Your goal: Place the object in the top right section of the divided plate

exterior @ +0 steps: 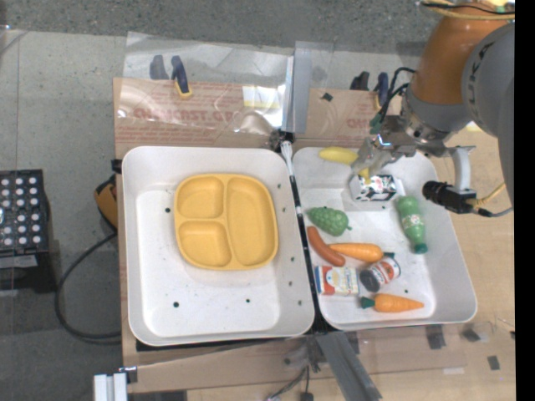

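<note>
End effector (pixel 369 167) is down in the right bin (pixel 451 295), right over the black-and-white carton (pixel 375 188) near the far side, beside the banana (pixel 338 154). Honestly can't tell whether it's apart or together. Yellow divided plate (pixel 226 220) sits in the left bin (pixel 150 299), nothing in its sections.

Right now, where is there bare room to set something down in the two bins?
Free: the white left bin floor around the yellow divided plate, widest below it. Crowded: the white right bin, packed with toy food; bare only at its lower right corner.
</note>
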Motion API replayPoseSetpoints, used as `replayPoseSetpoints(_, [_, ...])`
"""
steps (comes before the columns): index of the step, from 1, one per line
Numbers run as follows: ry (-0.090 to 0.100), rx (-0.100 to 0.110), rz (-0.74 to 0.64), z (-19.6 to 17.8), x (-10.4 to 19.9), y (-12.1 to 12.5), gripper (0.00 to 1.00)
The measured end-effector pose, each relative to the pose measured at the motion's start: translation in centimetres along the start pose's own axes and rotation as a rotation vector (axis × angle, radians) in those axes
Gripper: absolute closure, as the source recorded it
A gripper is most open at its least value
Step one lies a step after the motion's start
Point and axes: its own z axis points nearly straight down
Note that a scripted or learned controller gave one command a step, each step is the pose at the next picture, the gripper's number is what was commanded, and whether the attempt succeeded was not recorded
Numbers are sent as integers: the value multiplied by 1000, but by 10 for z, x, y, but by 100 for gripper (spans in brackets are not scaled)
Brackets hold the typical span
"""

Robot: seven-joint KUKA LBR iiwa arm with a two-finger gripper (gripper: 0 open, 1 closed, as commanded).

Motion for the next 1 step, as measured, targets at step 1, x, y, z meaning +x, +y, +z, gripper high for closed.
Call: replayPoseSetpoints(1, [2,-2,-27,-66,73,10,100])
